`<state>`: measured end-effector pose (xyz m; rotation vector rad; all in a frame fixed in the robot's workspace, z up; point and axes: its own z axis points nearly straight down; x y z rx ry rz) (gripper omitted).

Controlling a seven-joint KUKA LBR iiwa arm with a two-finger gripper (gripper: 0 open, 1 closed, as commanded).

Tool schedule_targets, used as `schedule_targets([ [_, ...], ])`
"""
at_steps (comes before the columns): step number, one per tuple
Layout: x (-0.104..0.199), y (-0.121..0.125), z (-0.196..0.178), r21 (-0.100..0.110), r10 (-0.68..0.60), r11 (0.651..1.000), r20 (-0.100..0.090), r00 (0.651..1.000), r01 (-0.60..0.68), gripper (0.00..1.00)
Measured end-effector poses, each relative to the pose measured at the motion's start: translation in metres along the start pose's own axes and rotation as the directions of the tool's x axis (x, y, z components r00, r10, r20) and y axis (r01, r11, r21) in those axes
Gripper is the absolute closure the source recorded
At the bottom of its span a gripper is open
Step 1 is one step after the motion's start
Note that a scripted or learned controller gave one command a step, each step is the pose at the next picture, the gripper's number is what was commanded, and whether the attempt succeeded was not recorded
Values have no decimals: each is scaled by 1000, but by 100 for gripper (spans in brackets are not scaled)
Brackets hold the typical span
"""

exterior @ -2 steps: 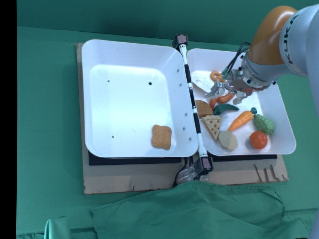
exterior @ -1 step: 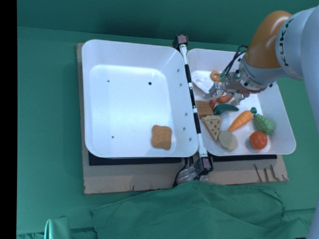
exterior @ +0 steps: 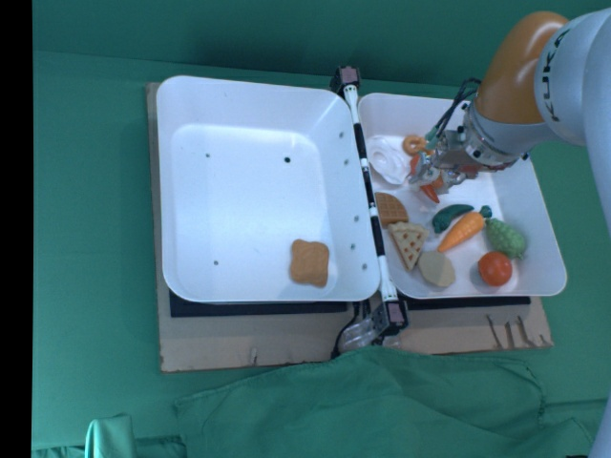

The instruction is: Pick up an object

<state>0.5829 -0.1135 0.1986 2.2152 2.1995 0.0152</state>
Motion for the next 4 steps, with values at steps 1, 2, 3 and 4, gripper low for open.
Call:
schedule_targets([
  [1,3,7,-47,12,-5,1000,-5,1000,5,100],
  [2,-2,20,-106,9,-5,1000,-4,1000,5,100],
  [3,1,22,-152,12,-5,1000,-5,1000,5,100],
  [4,-1,23,-184,12,-5,1000,-5,1000,5,100],
])
